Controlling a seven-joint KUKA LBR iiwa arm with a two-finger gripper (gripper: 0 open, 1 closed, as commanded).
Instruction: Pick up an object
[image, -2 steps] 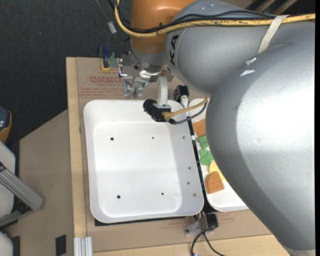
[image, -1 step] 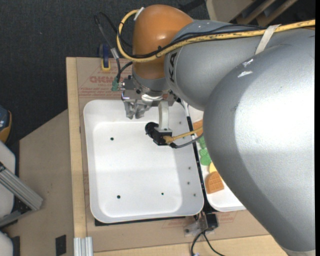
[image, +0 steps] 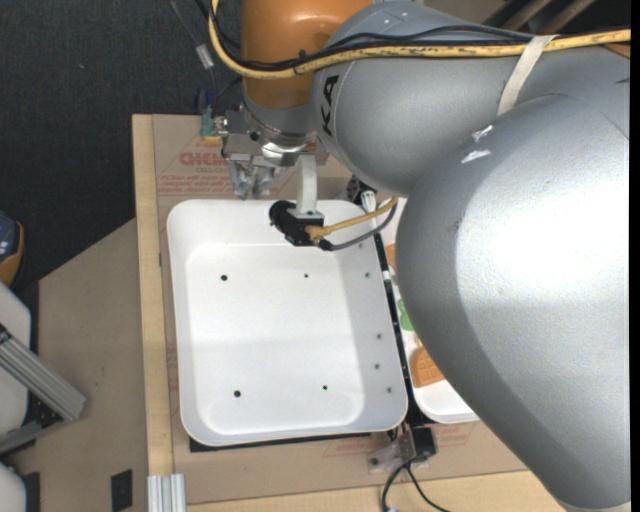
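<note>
The arm (image: 500, 200) covers nearly all of the right bin (image: 445, 400), leaving a corner at five o'clock. What lies in that bin is mostly hidden; an orange scrap (image: 428, 368) and a green sliver (image: 404, 312) cannot be identified. At twelve o'clock the gripper (image: 252, 178) is too small to read.

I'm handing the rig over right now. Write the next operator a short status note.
Gripper: at the far rim of the left bin, beyond its edge; its state can't be read, and no object shows in it.
Objects: the arm covers most of the right bin; some items there show beside the arm, too hidden to identify.
Done: no pick evident.
Left: pick up an object.
</note>
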